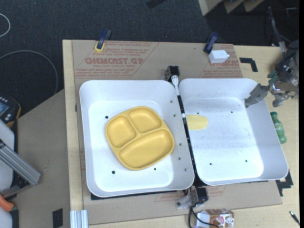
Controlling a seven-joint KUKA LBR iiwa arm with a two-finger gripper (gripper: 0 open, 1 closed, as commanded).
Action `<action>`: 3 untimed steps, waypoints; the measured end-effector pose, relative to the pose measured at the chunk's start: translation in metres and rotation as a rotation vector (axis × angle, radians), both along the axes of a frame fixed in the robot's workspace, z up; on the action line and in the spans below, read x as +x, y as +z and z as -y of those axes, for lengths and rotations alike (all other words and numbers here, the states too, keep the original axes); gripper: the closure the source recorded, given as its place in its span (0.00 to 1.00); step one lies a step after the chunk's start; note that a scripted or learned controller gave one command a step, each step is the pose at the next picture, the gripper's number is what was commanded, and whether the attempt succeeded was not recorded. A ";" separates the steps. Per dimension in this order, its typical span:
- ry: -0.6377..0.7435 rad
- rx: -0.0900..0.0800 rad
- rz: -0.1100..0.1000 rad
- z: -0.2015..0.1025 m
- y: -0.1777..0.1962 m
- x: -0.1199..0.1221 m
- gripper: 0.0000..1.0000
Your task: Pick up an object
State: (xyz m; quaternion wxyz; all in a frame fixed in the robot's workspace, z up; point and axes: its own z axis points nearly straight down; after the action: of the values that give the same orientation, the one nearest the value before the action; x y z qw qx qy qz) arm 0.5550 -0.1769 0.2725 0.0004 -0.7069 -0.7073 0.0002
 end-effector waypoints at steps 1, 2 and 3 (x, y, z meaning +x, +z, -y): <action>0.010 0.000 0.015 -0.097 0.163 -0.040 0.00; 0.002 -0.002 0.006 -0.092 0.166 -0.038 1.00; -0.001 0.001 -0.008 -0.109 0.057 -0.044 1.00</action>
State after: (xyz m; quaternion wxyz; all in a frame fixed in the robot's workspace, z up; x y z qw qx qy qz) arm 0.5107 -0.0678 0.3294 0.0036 -0.7072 -0.7070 0.0024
